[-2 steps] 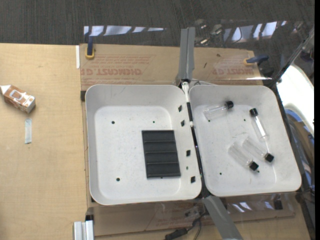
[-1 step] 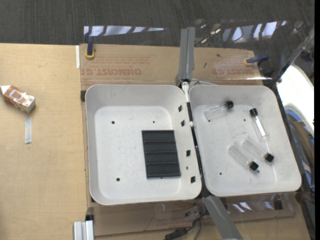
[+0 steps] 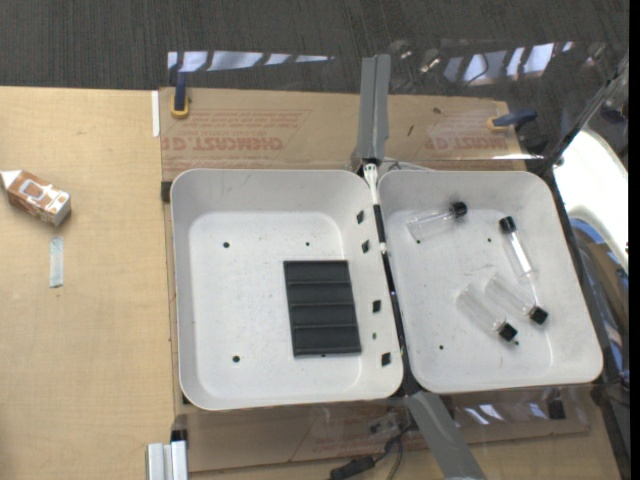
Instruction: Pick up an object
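Several clear vials with black caps lie in the right bin [image 3: 570,363]. One vial [image 3: 437,220] rests near the bin's back left, its cap pointing right. A second vial [image 3: 515,250] lies lengthwise at the right, cap toward the back. Two more vials [image 3: 483,312] [image 3: 522,296] lie close together at the front right, caps toward the front. A black ribbed rectangular block [image 3: 322,307] lies flat in the middle of the left bin [image 3: 200,368].
A grey divider post [image 3: 374,108] stands behind the seam between the bins. Cardboard [image 3: 260,133] lies under and behind the bins. A small orange-and-white box [image 3: 38,198] sits on the wooden bench at far left. A pale curved machine part [image 3: 605,168] shows at the right edge.
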You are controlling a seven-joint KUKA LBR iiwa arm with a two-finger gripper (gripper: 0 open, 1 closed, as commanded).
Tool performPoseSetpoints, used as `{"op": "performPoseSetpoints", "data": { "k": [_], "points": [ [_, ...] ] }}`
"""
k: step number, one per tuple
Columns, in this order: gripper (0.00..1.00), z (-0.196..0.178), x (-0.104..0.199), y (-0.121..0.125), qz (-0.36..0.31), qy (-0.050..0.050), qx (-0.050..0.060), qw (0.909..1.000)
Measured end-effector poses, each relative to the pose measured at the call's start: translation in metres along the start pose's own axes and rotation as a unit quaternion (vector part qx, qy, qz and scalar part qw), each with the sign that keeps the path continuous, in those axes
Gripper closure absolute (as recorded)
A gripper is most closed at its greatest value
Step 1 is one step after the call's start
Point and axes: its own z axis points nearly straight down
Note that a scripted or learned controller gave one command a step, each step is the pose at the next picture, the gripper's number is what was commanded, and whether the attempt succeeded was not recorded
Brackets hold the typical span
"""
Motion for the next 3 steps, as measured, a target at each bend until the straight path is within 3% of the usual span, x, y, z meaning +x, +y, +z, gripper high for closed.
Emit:
{"op": "performPoseSetpoints", "data": {
  "k": [3],
  "points": [
    [1.00, -0.0010, -0.0013, 0.0021, -0.142, -0.001, -0.001, 0.9899]
  ]
}}
